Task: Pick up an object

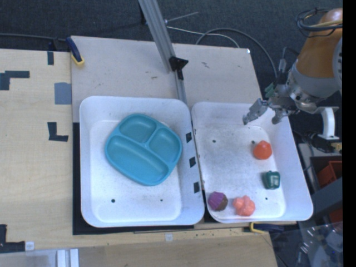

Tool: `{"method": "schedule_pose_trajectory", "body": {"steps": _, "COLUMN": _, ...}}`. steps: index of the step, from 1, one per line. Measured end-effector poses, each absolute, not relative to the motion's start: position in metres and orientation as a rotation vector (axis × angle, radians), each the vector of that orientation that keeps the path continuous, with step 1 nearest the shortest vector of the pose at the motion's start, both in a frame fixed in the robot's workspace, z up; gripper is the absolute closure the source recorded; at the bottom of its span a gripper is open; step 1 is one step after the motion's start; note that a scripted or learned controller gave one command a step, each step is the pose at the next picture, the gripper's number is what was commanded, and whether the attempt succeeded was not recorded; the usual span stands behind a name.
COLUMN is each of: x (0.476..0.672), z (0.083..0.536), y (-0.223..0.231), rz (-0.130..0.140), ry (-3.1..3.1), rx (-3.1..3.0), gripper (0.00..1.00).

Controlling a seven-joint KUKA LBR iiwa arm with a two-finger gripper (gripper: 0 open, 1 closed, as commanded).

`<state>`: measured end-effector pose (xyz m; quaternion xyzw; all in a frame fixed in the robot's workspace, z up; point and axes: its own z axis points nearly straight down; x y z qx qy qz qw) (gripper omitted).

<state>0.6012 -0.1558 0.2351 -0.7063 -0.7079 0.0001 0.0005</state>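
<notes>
- The end effector (260, 113) hangs over the far right corner of the right bin (222, 166), its two grey fingers spread narrowly apart with nothing between them.
- Behind it, the grey wrist and the orange band (320, 49) of the arm reach in from the right edge, cables looping above.
- Nearest below the end effector lies an orange-red object (262, 149) on the bin floor — apart from the fingers, toward the bin's right wall.
- Nearer the camera, a dark green object (271, 179) sits just inside the same right wall.
- Along the near edge of the right bin, a pink-orange object (244, 205) rests just beside a purple, round object (217, 201); whether the two touch cannot be told.
- The left bin (94, 166) — side by side with the right one — carries a blue divided plate (143, 148), tilted at an angle to the bin's walls and lying near its middle.
- A grey metal pole (158, 29) slants from the top of the view to the seam between the bins.
- The pale wooden surface (33, 166) extends to the left, marked with dark tape pieces; a blue and yellow clamp (74, 51) sits at its far edge.
</notes>
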Motion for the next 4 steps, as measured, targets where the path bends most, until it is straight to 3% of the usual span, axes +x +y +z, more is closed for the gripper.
{"method": "schedule_pose_trajectory", "body": {"steps": 1, "x": 0.601, "z": 0.235, "y": -0.156, "rz": 0.001, "ry": -2.224, "rx": -2.217, "gripper": 0.0}}
{"method": "schedule_pose_trajectory", "body": {"steps": 3, "x": 0.601, "z": 0.113, "y": -0.161, "rz": 0.008, "ry": -2.22, "rx": -2.217, "gripper": 0.0}}
{"method": "schedule_pose_trajectory", "body": {"steps": 4, "x": 0.6, "z": 0.087, "y": -0.161, "rz": 0.004, "ry": -2.223, "rx": -2.219, "gripper": 0.0}}
